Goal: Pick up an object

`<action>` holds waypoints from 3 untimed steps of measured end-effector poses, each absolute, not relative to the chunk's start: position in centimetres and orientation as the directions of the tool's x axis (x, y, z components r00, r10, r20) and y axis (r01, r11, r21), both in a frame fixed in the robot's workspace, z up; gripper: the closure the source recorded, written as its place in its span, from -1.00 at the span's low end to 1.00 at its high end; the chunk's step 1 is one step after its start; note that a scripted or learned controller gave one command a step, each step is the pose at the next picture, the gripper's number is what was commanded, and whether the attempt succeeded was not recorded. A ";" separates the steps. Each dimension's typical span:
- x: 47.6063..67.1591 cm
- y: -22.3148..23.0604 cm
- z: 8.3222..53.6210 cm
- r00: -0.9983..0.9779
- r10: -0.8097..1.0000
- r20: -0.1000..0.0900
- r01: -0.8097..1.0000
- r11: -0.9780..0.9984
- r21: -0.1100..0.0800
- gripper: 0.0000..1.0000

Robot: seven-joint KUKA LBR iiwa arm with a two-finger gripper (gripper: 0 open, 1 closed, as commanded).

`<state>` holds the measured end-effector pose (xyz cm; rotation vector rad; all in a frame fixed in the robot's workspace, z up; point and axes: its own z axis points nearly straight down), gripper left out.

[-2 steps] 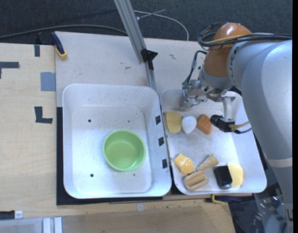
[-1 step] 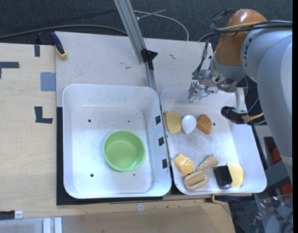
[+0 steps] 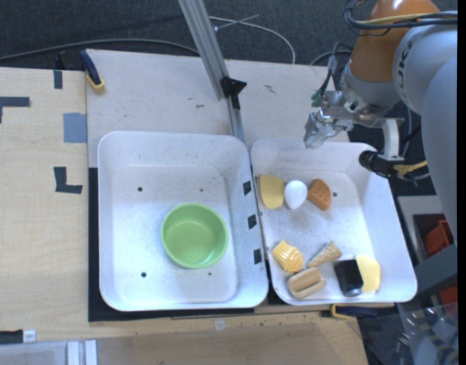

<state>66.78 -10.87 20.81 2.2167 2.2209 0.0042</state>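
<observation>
In the camera view, we see the gripper (image 3: 318, 134) poised over the far rim of the right bin (image 3: 385, 204); whether it is spread or closed we cannot tell. The nearest candidates, a white egg (image 3: 295, 194) between a yellow piece (image 3: 271, 192) and an orange piece (image 3: 319, 194), touch one another, so a descent may nudge neighbours or slip off the egg.

Gripper (image 3: 319, 131) hovers over right bin (image 3: 385, 204); green bowl (image 3: 194, 236) in left bin (image 3: 111, 204)
</observation>
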 end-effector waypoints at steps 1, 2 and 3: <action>67.5 -5.0 22.0 -0.007 1.000 0.002 1.000 0.007 0.001 1.00; 67.4 0.3 21.1 -0.006 1.000 0.001 1.000 0.006 -0.002 1.00; 66.4 6.5 21.4 -0.007 1.000 0.002 1.000 0.007 -0.003 1.00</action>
